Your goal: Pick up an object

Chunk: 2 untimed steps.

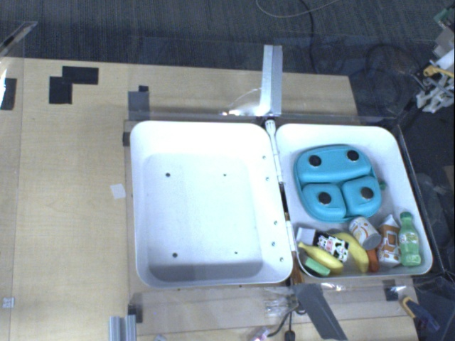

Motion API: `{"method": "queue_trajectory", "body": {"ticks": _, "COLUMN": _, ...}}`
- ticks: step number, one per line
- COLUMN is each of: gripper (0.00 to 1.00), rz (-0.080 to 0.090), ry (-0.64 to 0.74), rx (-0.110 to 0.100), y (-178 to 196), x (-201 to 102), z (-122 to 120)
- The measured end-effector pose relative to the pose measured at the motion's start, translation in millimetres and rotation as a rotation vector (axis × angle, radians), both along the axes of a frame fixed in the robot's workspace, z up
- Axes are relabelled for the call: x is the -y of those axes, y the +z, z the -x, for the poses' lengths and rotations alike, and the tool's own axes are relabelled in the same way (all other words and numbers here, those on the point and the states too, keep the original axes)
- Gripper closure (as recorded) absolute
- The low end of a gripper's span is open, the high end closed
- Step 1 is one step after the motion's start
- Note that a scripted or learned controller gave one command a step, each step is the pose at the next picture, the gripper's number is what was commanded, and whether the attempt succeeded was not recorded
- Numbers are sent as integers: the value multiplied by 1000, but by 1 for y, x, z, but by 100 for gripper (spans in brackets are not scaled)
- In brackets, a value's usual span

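The right bin holds a large turquoise plastic tray with three round dimples, lying in its middle. Along the bin's near edge lie a yellow banana, a yellow-green piece, a small black-and-white box, a tan can, an orange-brown carton and a green bottle, all close together.
The left bin adjoins the right one along a grey divider rail. Black tape marks lie on the wooden bench at the far left. Cables and hardware sit at the right edge.
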State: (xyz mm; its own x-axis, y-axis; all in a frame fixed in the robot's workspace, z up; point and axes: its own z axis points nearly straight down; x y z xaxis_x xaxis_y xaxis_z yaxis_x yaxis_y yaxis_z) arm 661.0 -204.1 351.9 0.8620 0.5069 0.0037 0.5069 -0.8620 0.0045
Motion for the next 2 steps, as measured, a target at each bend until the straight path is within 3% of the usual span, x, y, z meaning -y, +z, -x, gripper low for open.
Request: {"method": "queue_trajectory", "body": {"ticks": 2, "gripper": 100, "rz": 4, "ry": 18, "rx": 8, "y": 23, "x": -5, "z": -3}}
